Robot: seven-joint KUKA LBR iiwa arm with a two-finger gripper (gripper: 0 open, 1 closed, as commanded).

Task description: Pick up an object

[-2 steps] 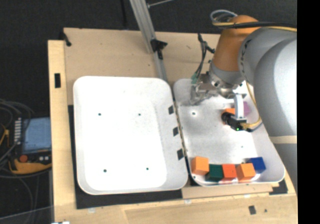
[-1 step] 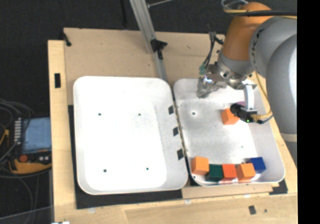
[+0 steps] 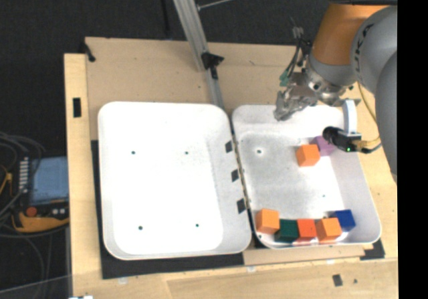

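My gripper [image 3: 286, 112] hangs over the far edge of the right bin [image 3: 281, 177], its fingertips close together with nothing seen between them. An orange block [image 3: 307, 155] lies in the bin's middle right, with a purple block [image 3: 326, 146] just behind it, partly hidden. Along the bin's near edge sits a row of blocks: an orange one [image 3: 268, 220], a dark green one [image 3: 288, 229], an orange-red one [image 3: 307, 228], another orange one [image 3: 328, 228] and a blue one [image 3: 344, 219]. The gripper is well up and left of the single orange block.
The left bin [image 3: 167, 177] lies beside the right one, joined by black clips [image 3: 235, 174]. A metal pole [image 3: 190, 23] slants up from the bench behind the bins. Cables and a blue device [image 3: 47, 180] sit off the bench at left.
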